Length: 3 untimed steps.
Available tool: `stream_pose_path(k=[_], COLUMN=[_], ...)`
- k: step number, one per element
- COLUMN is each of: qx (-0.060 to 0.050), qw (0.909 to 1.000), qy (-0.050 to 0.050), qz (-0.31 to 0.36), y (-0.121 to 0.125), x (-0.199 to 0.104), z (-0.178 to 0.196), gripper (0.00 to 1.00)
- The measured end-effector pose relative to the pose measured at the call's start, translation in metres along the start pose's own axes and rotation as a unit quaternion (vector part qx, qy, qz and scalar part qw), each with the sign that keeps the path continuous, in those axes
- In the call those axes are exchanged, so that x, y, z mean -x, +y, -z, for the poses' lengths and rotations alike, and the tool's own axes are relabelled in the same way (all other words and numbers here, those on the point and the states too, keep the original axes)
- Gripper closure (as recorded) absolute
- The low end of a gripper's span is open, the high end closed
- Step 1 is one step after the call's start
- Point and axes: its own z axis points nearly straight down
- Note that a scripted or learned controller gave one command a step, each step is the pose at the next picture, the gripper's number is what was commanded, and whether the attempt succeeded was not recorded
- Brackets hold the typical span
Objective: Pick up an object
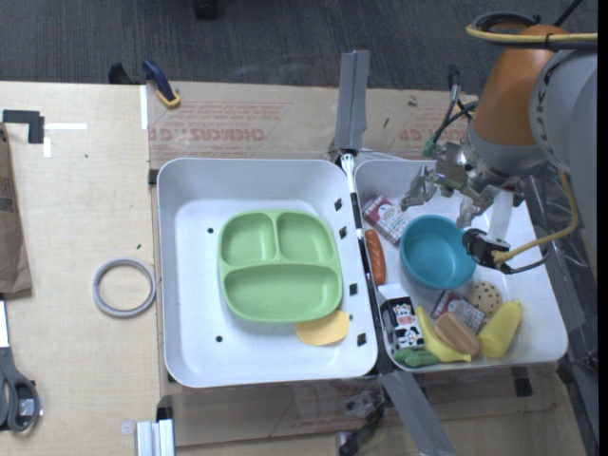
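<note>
My gripper (445,200) hangs over the back of the right bin (541,350), just behind a blue bowl (437,252). Its fingers (416,194) are spread open with nothing between them. Beside the bowl lie a red-and-white snack packet (385,218) and an orange sausage (376,255). Toward the front of that bin are a cookie (487,297), a yellow corn-like toy (502,329), a hot-dog bun (456,335) and a cow-patterned carton (402,323). The left bin (180,255) holds a green divided plate (280,264) and a yellow slice (323,331).
A grey tape ring (123,286) lies on the bench left of the bins. A brown bag (11,217) and scissors (17,399) sit at the far left edge. A blue-and-yellow clamp (161,82) rests behind the left bin. A yellow cable (532,243) loops off the wrist.
</note>
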Motion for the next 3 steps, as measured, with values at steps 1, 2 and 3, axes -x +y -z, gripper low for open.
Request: stream_pose_path(k=[1, 2, 3], qx=[0.003, -0.001, -0.001], qw=[0.9935, 0.896, 0.9536], qy=[0.002, 0.0, 0.0], qz=[-0.114, -0.444, -0.301], y=[0.044, 0.056, 0.007], x=[0.006, 0.02, -0.006], z=[-0.095, -0.1, -0.001], gripper=[0.0, 0.0, 0.0])
